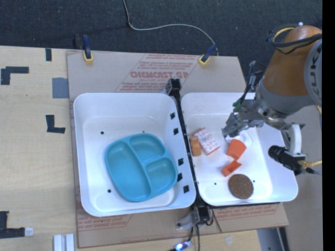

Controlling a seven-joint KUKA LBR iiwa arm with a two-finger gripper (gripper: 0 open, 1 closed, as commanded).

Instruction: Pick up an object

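Arm (290, 67): grey, orange band above wrist, entering from right, bent down over back right part of right bin (209, 109). Gripper (235, 127): low over bin floor, pointing down and leftward, just behind orange block (236, 148). Open or closed: cannot tell, dark parts merge at this angle. Nothing seen held.

Count, left to right:
- Worktop (31, 140): 1, pale wood with dark tape marks.
- Cardboard sheet (157, 75): 1, under both bins, red print along far edge.
- Clamps: 2, at far edge of sheet, left clamp (87, 54) and right clamp (207, 53).
- Bins: 2, white, shallow, side by side, touching along middle.
- Left bin (120, 114): 1 blue plate (140, 166), three compartments, lying flat, turned at an angle.
- Right bin: 5 items. Small tan piece (195, 146) near left wall, touching white packet (208, 141) with red print. Orange block mid-bin. Small orange piece (231, 168) just in front of block. Brown disc (241, 186) near front wall.

Closest item to gripper: orange block. Bright orange, blocky, rounded corners, tilted slightly, resting on bin floor, apart from packet, close to small orange piece.
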